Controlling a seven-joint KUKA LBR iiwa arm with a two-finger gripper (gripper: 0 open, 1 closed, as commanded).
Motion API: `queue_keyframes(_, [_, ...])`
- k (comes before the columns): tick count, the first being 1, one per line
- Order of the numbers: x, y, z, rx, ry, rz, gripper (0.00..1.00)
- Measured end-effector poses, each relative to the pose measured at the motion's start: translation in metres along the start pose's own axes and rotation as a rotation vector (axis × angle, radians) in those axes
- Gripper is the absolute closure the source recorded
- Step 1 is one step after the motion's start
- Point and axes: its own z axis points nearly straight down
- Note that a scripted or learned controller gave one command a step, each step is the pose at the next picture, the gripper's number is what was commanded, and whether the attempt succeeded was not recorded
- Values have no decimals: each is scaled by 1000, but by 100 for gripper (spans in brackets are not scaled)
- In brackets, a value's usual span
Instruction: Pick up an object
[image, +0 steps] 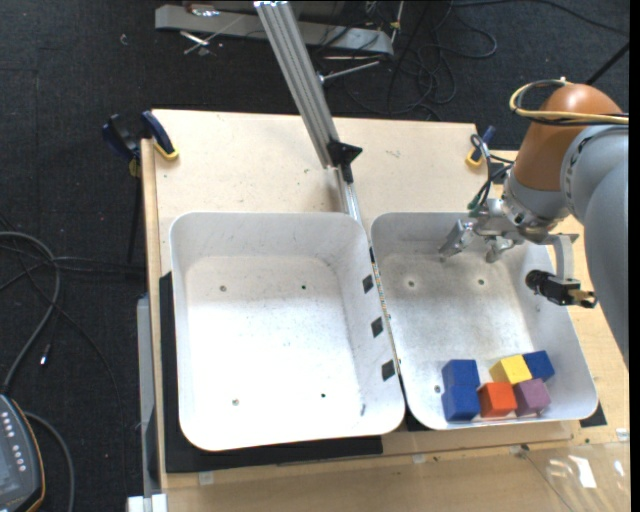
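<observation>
Hand (478, 243) hangs over the far end of the right bin (430, 300), fingers look spread apart with nothing between them, well apart from the blocks. Arm (590, 170) comes in from the right, grey with an orange band above the wrist. Bench (250, 160) is pale wood, carrying two white bins side by side; left bin (260, 330) sits just beside the right one, rims touching or nearly. Metal pole (300, 85) slants in from the top toward the gap between the bins. Task things are a cluster of small blocks in the near corner of the right bin: tall blue block (460, 388) at the left of the group, orange block (498, 399) beside it, yellow block (516, 369) behind that, purple block (533, 396) at right, small blue block (539, 362) at the back. Blocks look rigid, light, flat-sided, probably not slippery. They sit packed and touching, so fingers may not fit between them. Best bet looks like the tall blue block, gripped across its free left and right faces, or across front and back.
</observation>
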Motion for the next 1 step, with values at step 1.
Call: queue_keyframes(1, [-15,-96,-4,1,2,-1,0])
